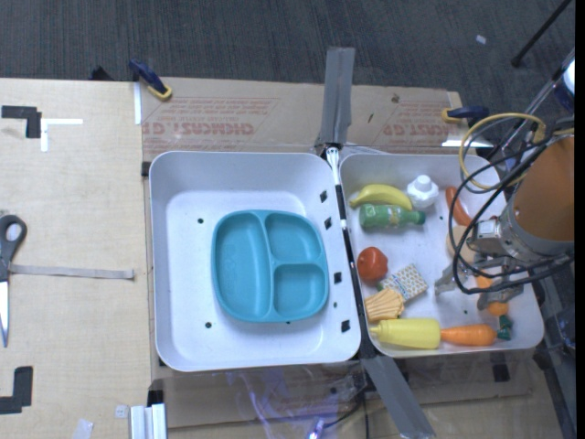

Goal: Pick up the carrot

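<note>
Two white bins sit side by side on the bench. Left bin (174, 273) holds a blue divided plate (271, 265). Right bin (430, 355) holds the toy food.

Carrot (468, 336) lies along the near edge of the right bin, toward its near right corner. One end touches or nearly touches the yellow bottle (405, 334) on its left. A small green piece (504, 329) sits just beside its right end; probably the leafy top, but too small to confirm. Long axis runs parallel to the near wall, left to right. Which end is the tip: cannot tell for certain; the right end looks narrower.

Gripper (460, 277) hangs over the right half of the right bin, above and behind the carrot, cables looped around the wrist. How far the hand is open cannot be read from this angle; nothing is seen held in it.

Step in hand, by judgement: approach, not yet grasp. To do it well: bring the hand toward the near wall until it is over the carrot's middle, turn the wrist so it closes across the short width, not along the length. Keep clear of the near wall and the yellow bottle on descent. Risk: a contact against the wall rolls the carrot out of reach.
</note>
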`<state>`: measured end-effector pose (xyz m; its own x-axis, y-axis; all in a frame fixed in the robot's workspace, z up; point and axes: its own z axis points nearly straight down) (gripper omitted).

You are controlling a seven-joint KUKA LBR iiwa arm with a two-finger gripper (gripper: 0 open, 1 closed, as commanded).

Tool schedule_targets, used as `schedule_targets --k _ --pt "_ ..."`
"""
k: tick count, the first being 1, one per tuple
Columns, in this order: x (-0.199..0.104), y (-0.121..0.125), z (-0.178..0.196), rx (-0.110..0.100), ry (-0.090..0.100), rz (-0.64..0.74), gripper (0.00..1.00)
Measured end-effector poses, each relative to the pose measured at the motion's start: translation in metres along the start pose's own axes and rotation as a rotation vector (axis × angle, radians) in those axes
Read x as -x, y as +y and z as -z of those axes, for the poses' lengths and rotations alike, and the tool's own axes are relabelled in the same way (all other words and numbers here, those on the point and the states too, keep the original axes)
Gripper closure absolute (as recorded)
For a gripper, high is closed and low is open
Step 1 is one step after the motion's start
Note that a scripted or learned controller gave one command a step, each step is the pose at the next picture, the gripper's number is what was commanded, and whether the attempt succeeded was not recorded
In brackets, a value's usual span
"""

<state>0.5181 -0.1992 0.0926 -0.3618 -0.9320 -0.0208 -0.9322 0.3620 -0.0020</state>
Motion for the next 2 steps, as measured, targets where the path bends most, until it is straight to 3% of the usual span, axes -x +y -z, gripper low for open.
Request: schedule_targets --k 1,2 --pt "-0.0020 -0.0011 0.0090 -0.002 0.004 -0.004 1.00" --pt "-0.0002 -0.0026 0.0185 -0.005 0.000 -0.008 1.00"
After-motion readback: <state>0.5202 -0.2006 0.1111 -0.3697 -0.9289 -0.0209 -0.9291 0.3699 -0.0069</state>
